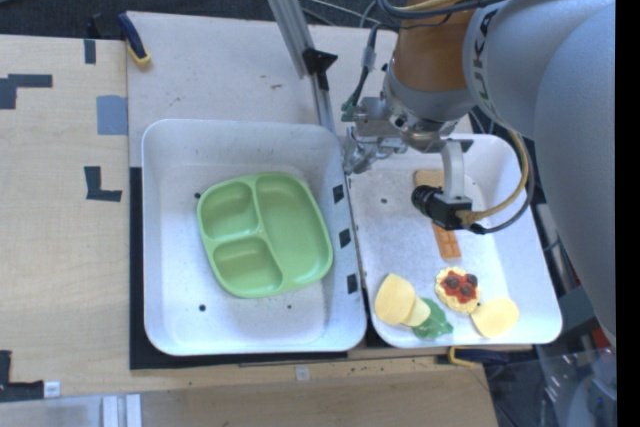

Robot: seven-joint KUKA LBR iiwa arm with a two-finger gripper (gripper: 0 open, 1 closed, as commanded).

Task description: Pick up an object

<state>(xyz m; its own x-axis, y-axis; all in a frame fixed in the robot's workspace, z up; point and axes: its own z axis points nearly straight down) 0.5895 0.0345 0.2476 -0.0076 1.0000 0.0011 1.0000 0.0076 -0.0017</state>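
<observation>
I take the right bin (520, 295) as my landmark; the left bin (160, 215) sits touching it along the shared divider.

Arm: the gripper (362, 153) hangs over the right bin's far left corner, just beside the divider. It looks empty to me: nothing shows between its tips. Whether the jaws are released or clenched I cannot tell from this angle.

Key relation: every candidate in the right bin lies toward the near edge from the gripper, well apart from it. The closest is the orange strip (446, 242), mid-bin, its long axis running roughly far-to-near; part of it is hidden behind a black fitting on the arm. My judgement is that the next move calls for a travel toward the near edge and slightly rightward, with the jaws set across the strip's short side.

Count, largest to smallest:
- bins: two
- green divided plate (265, 235): one, in the left bin
- orange strip: one
- yellow pieces: two, (395, 299) and (495, 317), near edge
- round topped piece (458, 289): one, between them
- green scrap (432, 323): one
</observation>
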